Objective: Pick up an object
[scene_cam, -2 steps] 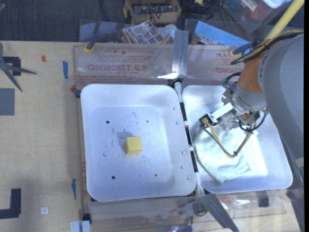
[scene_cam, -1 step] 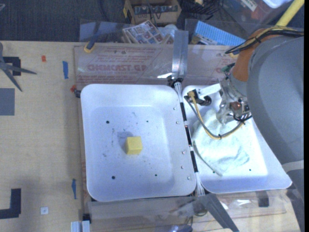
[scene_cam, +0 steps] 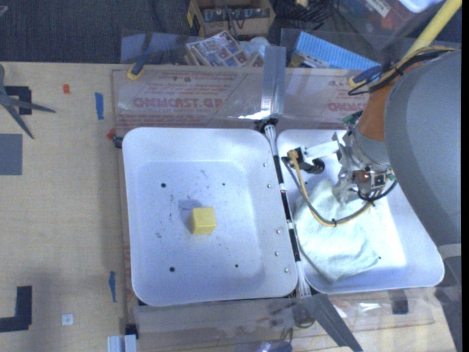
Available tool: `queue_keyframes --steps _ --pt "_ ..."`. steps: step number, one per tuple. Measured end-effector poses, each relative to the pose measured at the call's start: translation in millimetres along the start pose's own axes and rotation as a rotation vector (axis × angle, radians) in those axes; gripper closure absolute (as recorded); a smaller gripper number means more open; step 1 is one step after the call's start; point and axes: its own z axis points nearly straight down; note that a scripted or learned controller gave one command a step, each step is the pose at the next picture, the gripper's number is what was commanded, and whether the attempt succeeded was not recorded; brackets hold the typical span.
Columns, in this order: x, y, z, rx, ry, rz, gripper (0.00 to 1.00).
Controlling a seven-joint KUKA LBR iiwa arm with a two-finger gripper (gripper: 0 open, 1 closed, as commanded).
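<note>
From the overhead camera view I see a small yellow block (scene_cam: 203,220) lying alone near the centre of the left bin (scene_cam: 146,152); it looks light, stiff and easy to pinch across its flat sides, with open floor all round. My pincer (scene_cam: 350,183) hangs over the right bin (scene_cam: 418,262) at three o'clock, above a crumpled white cloth (scene_cam: 341,244), and I cannot tell its state.

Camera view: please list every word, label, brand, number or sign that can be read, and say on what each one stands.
"CHEMCAST GP", faint red print, partly legible, on the clear sheet behind the left bin.
Similar red print on the clear sheet behind the right bin: too blurred to read.
Printed booklet above the sheets: too small to read.
Yellow block: no text visible.
</note>
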Motion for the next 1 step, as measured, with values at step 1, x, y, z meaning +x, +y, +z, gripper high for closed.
queue_keyframes --steps 1 --pt "0.2 0.2 -10.0 0.001 0.0 0.0 1.0"
